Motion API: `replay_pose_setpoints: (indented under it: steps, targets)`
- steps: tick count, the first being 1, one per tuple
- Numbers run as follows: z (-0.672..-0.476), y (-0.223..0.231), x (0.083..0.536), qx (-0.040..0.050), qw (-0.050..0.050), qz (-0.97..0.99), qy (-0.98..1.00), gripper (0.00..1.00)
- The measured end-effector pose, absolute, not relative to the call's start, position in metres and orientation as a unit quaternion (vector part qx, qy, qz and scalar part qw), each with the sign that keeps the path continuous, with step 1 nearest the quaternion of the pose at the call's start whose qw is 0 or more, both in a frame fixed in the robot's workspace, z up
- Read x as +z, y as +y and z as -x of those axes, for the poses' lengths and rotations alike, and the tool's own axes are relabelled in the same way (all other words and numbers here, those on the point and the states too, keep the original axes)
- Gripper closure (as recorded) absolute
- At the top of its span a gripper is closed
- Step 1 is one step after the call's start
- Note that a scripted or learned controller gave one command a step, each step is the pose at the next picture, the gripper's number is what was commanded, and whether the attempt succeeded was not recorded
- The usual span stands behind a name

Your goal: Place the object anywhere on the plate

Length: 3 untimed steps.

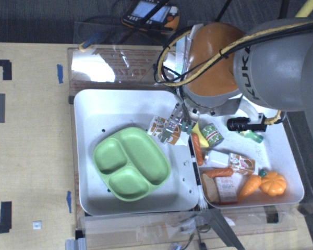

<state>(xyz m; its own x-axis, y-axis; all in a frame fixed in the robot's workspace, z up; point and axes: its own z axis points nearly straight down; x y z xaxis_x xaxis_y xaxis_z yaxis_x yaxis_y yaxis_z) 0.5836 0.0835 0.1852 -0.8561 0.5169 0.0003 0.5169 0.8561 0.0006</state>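
Packet carried over left bin, short of plate.

A small printed packet [164,128] is seen pinched between the fingers of the gripper [173,125], which is clenched on it just left of the wall between the bins. The green plate [130,163] lies below and to the left, near but apart, all three compartments bare. Risk is judged as follows: only a corner of the packet seems to be gripped, so it may slip or swing loose; if let go here it is likely to land on the bin floor [115,111] beside the plate rim, not on it. Nothing is noted between packet and plate. In the right bin a carrot [249,186], a pumpkin [273,183], a green can [211,134] and boxed items are crowded, well clear of the path.
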Motion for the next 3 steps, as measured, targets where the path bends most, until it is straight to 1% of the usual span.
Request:
replay_pose_setpoints:
  steps: [1, 2, 3]
  targets:
    - [-0.567, 0.075, 0.291, -0.001, -0.002, 0.369, -0.929, 1.0]
    - [-0.546, 0.13, 0.233, -0.0001, 0.0, 0.263, -0.965, 1.0]
    - [-0.546, 0.13, 0.233, -0.0003, 0.0, 0.263, -0.965, 0.0]
